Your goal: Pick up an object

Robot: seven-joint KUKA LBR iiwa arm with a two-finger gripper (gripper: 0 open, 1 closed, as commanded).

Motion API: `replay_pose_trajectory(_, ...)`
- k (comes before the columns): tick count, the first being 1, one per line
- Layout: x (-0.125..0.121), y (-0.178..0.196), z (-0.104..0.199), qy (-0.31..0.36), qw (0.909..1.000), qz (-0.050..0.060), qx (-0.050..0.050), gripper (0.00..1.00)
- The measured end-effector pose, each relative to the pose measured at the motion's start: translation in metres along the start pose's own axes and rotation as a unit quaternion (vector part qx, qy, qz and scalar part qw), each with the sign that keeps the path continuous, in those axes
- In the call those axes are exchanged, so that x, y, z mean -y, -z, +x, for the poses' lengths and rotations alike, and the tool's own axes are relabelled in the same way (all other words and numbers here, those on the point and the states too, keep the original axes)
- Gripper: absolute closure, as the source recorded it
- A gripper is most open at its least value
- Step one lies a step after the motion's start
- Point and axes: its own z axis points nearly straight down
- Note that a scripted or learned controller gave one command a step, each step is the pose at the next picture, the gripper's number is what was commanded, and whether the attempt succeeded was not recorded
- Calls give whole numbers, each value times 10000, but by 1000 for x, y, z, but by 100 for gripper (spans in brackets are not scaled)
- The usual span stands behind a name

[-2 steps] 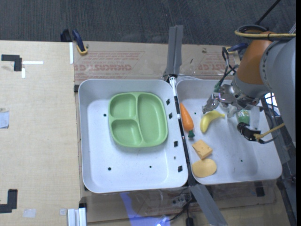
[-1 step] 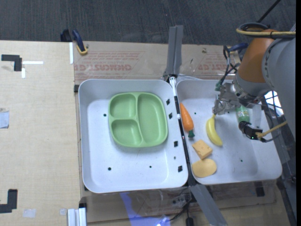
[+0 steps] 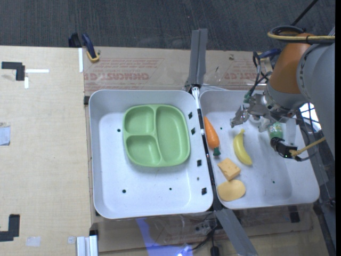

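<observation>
- My pincer [image 3: 241, 117] hangs in the upper part of the right bin [image 3: 298, 188], fingers spread and gripping nothing.
- The nearest pick is the banana [image 3: 243, 149], lying just below my fingertips, right of the carrot [image 3: 211, 134].
- Lower in the frame sit a cheese block [image 3: 230, 169] and a round yellow chip [image 3: 231, 190].
- To do this well, I judge I should centre over the banana's middle, straddle its narrow width, then descend straight before closing.
</observation>
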Motion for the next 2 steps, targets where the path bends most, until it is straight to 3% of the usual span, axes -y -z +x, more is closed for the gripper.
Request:
replay_pose_trajectory(1,76,-18,18,483,9988,4,-19,0)
replay_pose_trajectory(2,76,-9,16,459,9989,12,-16,100)
